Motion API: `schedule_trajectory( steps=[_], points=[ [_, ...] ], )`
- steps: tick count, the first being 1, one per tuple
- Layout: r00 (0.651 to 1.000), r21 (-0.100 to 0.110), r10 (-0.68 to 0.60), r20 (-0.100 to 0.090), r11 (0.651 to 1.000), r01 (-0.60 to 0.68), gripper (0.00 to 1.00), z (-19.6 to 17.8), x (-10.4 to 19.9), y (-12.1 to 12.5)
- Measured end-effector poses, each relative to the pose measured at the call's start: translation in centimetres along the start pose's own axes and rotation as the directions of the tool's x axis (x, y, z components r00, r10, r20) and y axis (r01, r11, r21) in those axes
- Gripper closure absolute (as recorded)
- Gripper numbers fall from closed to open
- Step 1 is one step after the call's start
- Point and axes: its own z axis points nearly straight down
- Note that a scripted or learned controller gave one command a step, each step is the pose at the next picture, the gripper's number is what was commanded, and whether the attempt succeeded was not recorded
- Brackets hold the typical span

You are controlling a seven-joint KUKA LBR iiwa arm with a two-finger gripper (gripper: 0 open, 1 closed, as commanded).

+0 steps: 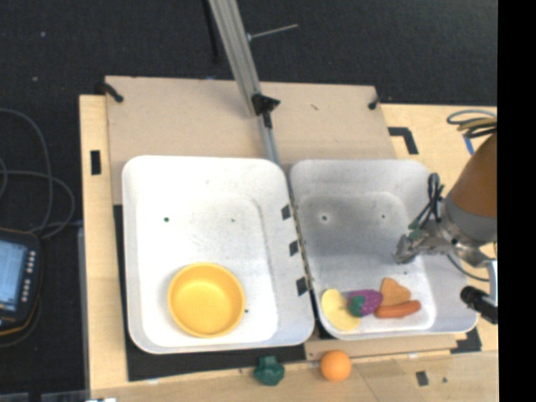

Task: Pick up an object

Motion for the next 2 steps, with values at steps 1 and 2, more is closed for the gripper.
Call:
schedule_trajectory(
  steps=[1,2],
  points=[
    [1.0,-0.001,-0.008,0.0,1.0,0.008,1.0,-4.4,0.1,0.5],
    [1.0,0.001,-0.007,-0.001,1.0,0.007,1.0,-8.6,0.1,0.9]
  ],
)
